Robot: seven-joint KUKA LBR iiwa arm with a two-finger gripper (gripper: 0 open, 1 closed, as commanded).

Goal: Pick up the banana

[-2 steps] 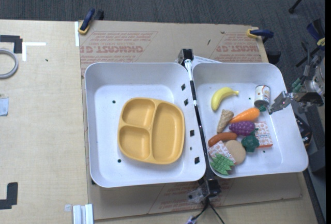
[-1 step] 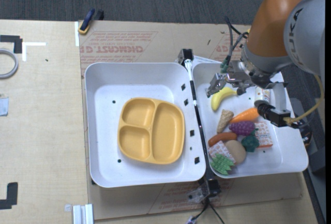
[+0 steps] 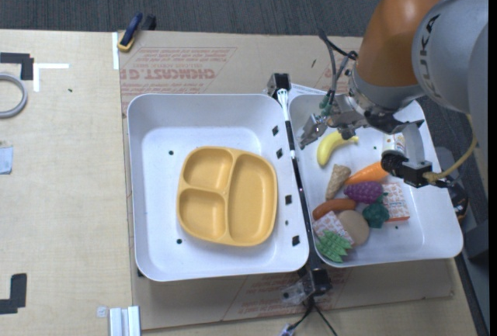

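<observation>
Banana lies in the right bin, in its far left part, tilted, close to the wall that divides the two bins. Gripper hangs just above the far end of this banana, reaching in under the grey and orange arm. Whether the fingers are wide or narrow I cannot tell (the wrist and cables cover them), and the banana is not seen between them.

Nearer in the same bin there is a group of toy foods: a cracker-like wedge, a carrot, purple grapes, a sausage, a round brownish piece and some green leafy pieces.

The left bin carries a yellow divided plate with three compartments. Both bins stand on brown cardboard on the counter.
</observation>
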